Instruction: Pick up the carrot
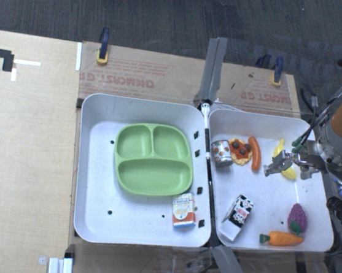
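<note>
Lying near the front edge of the right bin (325,136), the carrot (283,239) rests just below the purple grapes (298,217). Pincer (276,168) hovers well apart from it; finger state cannot be determined.

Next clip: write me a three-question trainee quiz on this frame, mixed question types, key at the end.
1. True or false: the carrot lies in the left bin.
2. What sits beside the carrot? A) purple grapes B) green plate C) can
3. Fill in: the gripper hovers near the yellow ____.

Key: 1 false, it lies in the right bin; 2 A; 3 banana.
</note>
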`<state>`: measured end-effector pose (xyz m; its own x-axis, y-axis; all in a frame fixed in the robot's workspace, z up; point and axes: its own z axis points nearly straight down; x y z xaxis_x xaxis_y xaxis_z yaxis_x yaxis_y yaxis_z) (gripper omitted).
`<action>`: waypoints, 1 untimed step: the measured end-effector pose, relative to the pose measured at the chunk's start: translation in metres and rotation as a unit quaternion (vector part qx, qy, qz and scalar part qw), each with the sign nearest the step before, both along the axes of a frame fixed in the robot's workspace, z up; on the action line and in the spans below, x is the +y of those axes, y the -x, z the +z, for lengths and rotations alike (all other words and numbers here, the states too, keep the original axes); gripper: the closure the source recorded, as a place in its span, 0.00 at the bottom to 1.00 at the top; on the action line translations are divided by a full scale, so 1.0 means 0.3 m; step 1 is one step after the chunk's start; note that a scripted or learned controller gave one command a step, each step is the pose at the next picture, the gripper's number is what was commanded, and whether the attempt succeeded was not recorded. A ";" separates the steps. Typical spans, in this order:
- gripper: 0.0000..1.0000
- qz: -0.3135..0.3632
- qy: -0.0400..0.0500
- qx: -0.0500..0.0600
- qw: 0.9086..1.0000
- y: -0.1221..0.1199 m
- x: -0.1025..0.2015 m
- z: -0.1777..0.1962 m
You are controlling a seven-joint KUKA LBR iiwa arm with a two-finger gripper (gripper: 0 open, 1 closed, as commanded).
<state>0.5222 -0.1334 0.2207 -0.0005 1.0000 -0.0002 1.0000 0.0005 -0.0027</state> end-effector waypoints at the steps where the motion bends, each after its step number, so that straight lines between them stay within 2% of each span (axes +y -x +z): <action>1: 0.00 0.112 0.000 0.000 0.994 -0.008 -0.182 0.397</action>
